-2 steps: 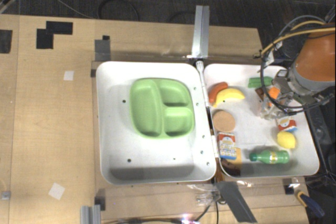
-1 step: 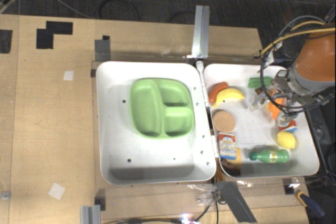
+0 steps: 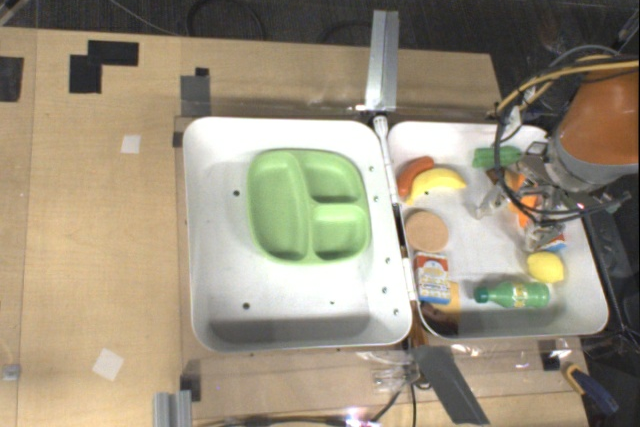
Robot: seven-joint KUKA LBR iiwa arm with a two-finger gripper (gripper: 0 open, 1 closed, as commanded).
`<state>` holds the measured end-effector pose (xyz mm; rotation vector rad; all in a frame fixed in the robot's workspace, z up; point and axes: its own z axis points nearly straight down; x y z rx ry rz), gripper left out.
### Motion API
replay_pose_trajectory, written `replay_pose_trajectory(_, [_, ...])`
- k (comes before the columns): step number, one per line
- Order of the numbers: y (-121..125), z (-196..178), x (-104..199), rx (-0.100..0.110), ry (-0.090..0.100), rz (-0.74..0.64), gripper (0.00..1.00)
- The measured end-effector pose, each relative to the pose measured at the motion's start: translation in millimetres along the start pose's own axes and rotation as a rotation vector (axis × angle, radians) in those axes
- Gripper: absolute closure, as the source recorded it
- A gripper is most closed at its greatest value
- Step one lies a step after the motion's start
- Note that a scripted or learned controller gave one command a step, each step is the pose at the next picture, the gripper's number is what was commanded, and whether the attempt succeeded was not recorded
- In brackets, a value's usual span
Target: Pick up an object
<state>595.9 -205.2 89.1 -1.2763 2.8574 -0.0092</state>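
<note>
Over the right-hand bin, toward its three o'clock side, hangs the grey two-finger pincer of the arm, whose orange band sits above the wrist at the frame's right edge. Its metal fingers seem to stand apart, one at nine o'clock and one toward five o'clock, with nothing visibly between them, though glare and cables make this hard to judge. Just at six o'clock of the pincer lies a small round yellow lemon, and below that a green plastic bottle with a yellow label lies on its side. At nine o'clock of the pincer rest a yellow banana-shaped toy and, touching it, an orange-red rounded piece. Beneath them lies a flat round brown disc, then a small red-and-blue printed carton. All these lie in the shallow white right bin. Farther at nine o'clock, the shallow white left bin holds a light green plastic divided tray.
</note>
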Motion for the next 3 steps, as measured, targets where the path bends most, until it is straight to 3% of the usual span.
replay_pose_trajectory(1, [70, -4, 62, 0.013, -0.007, -0.052, 0.00])
replay_pose_trajectory(2, [41, -2, 2, 0.005, -0.003, -0.028, 0.00])
replay_pose_trajectory(3, [17, -1, -2, 0.002, -0.001, -0.074, 0.00])
